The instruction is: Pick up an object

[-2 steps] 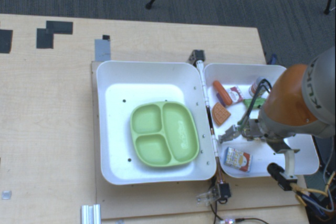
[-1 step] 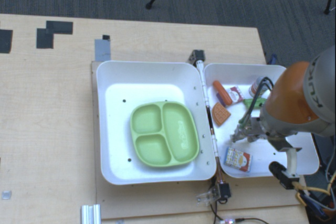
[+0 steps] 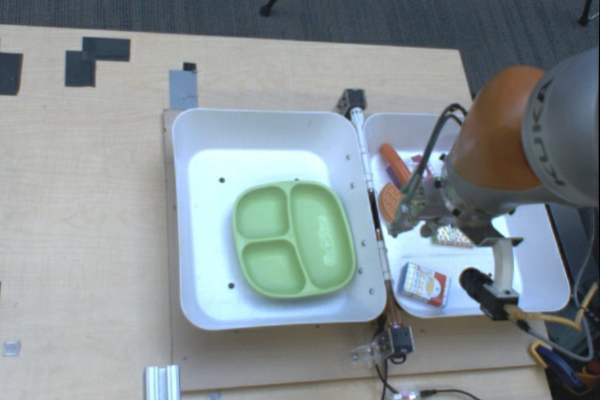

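My arm [image 3: 525,140] hangs over the right bin [image 3: 548,244]; the green divided plate [image 3: 295,239] lies well left of my gripper [image 3: 412,215]. Whether my jaws are apart I cannot tell. The small red-white box [image 3: 424,284] lies just below them, the orange stick [image 3: 395,164] above; crowded items may cause a missed grasp.

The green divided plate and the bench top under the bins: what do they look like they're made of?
The green plate looks like moulded plastic: one even pale green, rounded compartment walls, soft sheen. The bench top looks like light wood or wood-look laminate: pale tan with faint grain, matte. Which of the two, I can't tell.
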